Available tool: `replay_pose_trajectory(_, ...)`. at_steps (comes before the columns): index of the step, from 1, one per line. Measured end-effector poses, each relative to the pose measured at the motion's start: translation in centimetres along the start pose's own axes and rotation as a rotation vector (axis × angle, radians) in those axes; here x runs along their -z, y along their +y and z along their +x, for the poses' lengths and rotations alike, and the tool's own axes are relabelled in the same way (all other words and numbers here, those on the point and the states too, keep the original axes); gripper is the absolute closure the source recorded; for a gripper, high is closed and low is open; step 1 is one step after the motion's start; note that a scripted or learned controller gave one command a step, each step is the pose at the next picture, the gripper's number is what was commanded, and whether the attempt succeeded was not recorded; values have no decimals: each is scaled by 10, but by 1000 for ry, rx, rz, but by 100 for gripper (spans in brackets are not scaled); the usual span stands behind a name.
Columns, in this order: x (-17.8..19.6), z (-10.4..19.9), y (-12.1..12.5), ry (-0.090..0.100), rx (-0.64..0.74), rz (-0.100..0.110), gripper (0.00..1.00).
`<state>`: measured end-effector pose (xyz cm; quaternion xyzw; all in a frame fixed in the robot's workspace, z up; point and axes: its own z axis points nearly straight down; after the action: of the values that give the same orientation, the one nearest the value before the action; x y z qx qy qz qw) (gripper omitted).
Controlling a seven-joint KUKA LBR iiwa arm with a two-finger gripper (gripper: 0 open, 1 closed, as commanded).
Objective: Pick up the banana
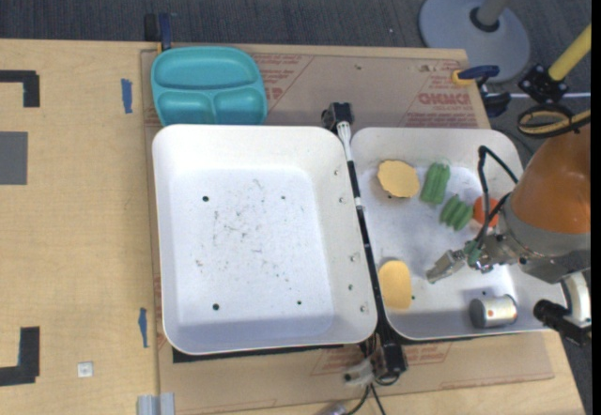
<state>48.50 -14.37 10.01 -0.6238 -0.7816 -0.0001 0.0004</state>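
The banana [395, 284], a short yellow piece, lies in the right bin [413, 143] against its left wall, near the front. My gripper [444, 267] hangs low over the bin floor just right of the banana, a small gap away and pointing left toward it. Nothing shows in the gripper. The arm with its orange band [561, 190] covers the bin's right side.
A second, rounder yellow item [398, 179] lies at the bin's back left. Beside it lie two green pieces [435, 184] [456, 212] and a small orange thing [483, 207]. A silver can [494, 311] rests at the front right. The left bin [178, 216] and a teal tray [208, 84] stand to the left.
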Motion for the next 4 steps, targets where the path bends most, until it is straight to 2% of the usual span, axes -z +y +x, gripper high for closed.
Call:
replay_pose_trajectory(1, 39, 31, 10, -1, -647, -1, 0)
replay_pose_trajectory(2, 48, 31, 10, -2, -647, -3, 100)
replay_pose_trajectory(3, 58, 31, 11, -2, -646, -4, 100)
replay_pose_trajectory(4, -15, 50, 15, 1, -652, -1, 100)
